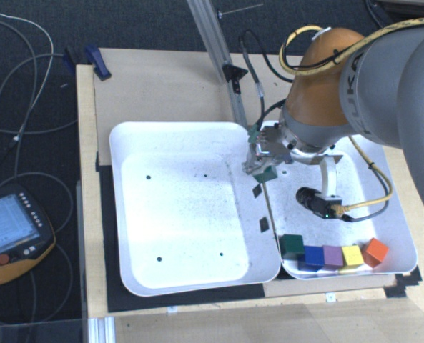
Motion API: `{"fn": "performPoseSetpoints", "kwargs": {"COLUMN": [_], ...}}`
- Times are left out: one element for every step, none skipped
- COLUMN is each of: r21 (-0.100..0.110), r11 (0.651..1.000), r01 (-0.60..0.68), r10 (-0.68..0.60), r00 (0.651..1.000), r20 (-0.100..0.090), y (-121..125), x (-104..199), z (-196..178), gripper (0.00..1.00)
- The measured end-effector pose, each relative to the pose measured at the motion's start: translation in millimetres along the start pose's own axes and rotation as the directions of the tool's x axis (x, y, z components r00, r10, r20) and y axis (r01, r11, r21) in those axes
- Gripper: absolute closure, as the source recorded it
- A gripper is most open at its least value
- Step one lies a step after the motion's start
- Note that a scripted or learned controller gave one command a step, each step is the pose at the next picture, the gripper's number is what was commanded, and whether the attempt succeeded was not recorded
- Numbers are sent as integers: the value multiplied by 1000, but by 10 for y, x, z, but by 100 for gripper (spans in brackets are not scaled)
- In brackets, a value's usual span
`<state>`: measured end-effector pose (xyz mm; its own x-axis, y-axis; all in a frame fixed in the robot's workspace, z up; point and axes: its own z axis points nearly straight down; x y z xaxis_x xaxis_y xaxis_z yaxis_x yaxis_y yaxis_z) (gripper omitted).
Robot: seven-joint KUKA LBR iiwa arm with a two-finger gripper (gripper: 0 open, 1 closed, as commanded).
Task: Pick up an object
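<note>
The grey arm with its orange band reaches in from the right of the frame, its gripper low over the seam between the two white bins. Left bin fills the centre-left; right bin sits at lower right. Along its bottom edge lie a green block, blue block, purple block, yellow block and orange block, side by side in a row. A handheld pendant rests at the lower left.

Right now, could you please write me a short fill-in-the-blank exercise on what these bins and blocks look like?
1. The five blocks sit in the ____ bin.
2. The row starts with the green block and ends with the ____ one.
3. The purple block lies between the blue block and the ____ one.

Missing words: right; orange; yellow
</note>
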<state>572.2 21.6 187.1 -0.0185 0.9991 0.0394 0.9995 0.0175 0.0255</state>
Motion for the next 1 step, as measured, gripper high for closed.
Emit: {"fn": "performPoseSetpoints", "kwargs": {"r21": [-3], "r11": [1000], "r01": [4], "r10": [-4], "r00": [1000], "r20": [2], "y": [0], "x": [22], "z": [12], "gripper": [100]}}
